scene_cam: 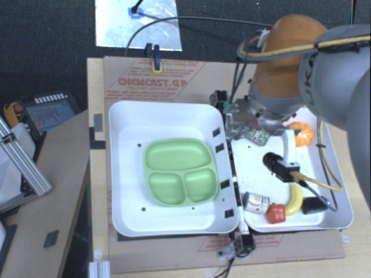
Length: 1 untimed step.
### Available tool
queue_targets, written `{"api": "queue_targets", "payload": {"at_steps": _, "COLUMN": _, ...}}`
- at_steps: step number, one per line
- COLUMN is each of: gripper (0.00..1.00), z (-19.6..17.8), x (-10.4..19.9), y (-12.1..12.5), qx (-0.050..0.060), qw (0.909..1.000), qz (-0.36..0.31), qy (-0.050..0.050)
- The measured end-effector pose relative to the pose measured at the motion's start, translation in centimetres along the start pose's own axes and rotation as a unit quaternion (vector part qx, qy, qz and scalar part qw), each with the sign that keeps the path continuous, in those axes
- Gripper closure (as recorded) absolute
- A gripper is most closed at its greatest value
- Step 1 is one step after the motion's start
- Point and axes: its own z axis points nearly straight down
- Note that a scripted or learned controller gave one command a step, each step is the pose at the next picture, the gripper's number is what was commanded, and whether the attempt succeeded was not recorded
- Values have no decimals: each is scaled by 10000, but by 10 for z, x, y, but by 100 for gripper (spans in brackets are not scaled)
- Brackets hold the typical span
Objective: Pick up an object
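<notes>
- The divided tray [177,171] lies in the left bin [124,155], near its middle.
- The right bin [342,207] sits just beside the left bin, on its right.
- Along the right bin's near edge, left to right: a small can [255,201], a tomato-like piece [276,213], a banana [295,199].
- The arm [301,57] hangs over the right bin's far end.

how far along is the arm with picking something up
Nothing looks lifted yet. The banana, red piece and small can lie in the right bin. The arm hangs low over that bin's far-left corner. The grasp and lift remain.
</notes>
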Motion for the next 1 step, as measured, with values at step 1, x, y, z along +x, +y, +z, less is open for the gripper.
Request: {"api": "queue_targets", "payload": {"at_steps": 1, "gripper": 100, "z": 22, "x": 45, "y": 12, "qx": 13, "qw": 10000, "qz": 5, "qy": -4}}
